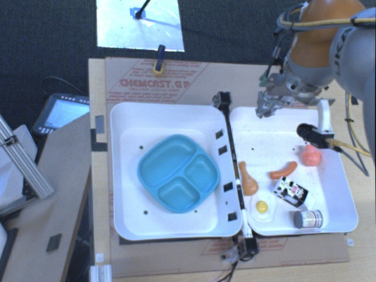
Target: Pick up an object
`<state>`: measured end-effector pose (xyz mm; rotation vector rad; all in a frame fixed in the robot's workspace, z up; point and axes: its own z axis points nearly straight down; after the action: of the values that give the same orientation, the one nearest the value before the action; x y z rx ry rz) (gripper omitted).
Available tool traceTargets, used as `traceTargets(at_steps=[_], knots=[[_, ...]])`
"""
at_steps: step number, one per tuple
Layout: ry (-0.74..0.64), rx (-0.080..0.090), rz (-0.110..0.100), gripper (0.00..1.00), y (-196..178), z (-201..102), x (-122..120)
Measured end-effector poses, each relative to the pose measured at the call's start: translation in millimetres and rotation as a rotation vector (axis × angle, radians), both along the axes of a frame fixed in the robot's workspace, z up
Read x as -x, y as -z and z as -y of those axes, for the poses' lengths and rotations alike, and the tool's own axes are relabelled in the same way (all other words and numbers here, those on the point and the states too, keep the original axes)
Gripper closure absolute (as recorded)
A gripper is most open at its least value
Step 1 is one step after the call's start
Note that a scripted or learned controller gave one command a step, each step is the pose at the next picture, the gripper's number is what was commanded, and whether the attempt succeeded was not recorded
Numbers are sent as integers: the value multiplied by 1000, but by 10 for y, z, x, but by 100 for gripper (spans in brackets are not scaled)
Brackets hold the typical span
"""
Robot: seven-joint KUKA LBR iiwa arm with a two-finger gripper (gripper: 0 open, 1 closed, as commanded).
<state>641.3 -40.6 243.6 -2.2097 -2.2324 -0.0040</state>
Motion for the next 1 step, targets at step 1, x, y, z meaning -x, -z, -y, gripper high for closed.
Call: traceTargets(at_steps=[1], knots=[[-1, -1, 1, 100, 50, -623, -84]])
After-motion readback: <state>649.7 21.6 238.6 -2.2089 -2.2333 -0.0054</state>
